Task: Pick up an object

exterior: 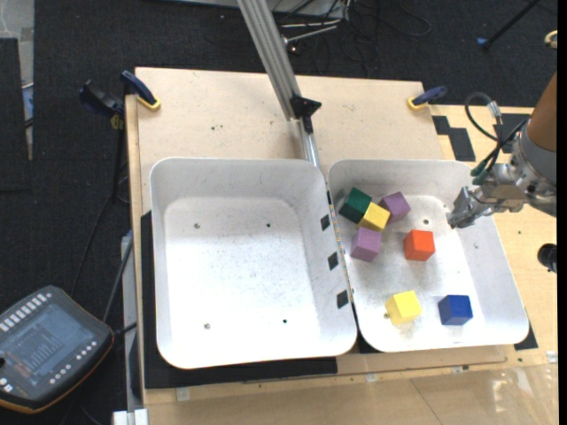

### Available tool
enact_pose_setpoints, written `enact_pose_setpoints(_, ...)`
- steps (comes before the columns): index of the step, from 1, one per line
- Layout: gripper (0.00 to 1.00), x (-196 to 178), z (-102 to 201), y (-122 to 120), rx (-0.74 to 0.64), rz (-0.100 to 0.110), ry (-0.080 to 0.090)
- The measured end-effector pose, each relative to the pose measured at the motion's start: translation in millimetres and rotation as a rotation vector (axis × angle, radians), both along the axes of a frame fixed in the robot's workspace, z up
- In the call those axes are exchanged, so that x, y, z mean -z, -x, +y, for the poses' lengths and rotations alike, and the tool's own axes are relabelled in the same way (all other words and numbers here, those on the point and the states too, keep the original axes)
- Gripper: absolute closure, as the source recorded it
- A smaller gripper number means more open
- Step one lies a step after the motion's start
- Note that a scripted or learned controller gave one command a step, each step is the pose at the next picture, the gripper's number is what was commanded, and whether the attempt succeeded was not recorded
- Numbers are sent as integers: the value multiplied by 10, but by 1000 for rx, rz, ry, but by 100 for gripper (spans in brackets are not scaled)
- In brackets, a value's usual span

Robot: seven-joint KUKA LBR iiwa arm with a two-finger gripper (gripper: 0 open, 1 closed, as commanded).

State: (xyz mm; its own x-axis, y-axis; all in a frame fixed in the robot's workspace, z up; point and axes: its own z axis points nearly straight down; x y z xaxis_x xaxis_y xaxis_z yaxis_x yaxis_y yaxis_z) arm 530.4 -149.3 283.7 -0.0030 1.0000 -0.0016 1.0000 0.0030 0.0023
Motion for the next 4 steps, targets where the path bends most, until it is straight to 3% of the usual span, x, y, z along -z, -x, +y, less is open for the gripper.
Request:
enact_pose_setpoints(3,100,449,1536,-124,-5,5,-3)
enact_pose_setpoints(4,100,363,2086,-128,-5,2,-3)
